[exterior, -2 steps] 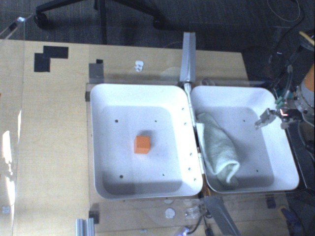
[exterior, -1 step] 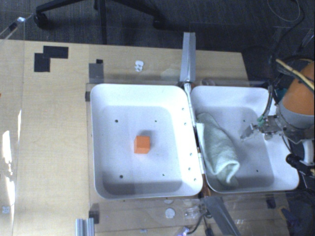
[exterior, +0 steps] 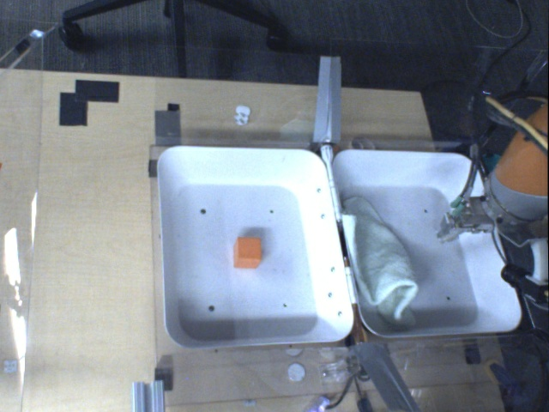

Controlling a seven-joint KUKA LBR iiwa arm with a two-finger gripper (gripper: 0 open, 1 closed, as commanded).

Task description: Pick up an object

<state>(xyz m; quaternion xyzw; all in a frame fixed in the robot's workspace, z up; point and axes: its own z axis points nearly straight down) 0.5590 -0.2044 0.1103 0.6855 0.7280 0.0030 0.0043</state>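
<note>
An orange cube (exterior: pixel 248 252) lies near the middle of the left bin (exterior: pixel 180 230). A rolled pale green-white cloth (exterior: pixel 382 260) lies along the left side of the right bin (exterior: pixel 437 178). My gripper (exterior: pixel 452 226) hangs over the right part of the right bin, below the arm's orange band (exterior: pixel 521 163). It is well to the right of the cloth and far from the cube. Nothing shows between its fingers.
A metal divider post (exterior: pixel 327 101) stands behind the seam between the bins. Black tape marks (exterior: pixel 86 99) sit on the wooden bench at the back left. Chair legs (exterior: pixel 171 7) stand on the floor beyond the bench. Cables (exterior: pixel 506 110) hang at the right.
</note>
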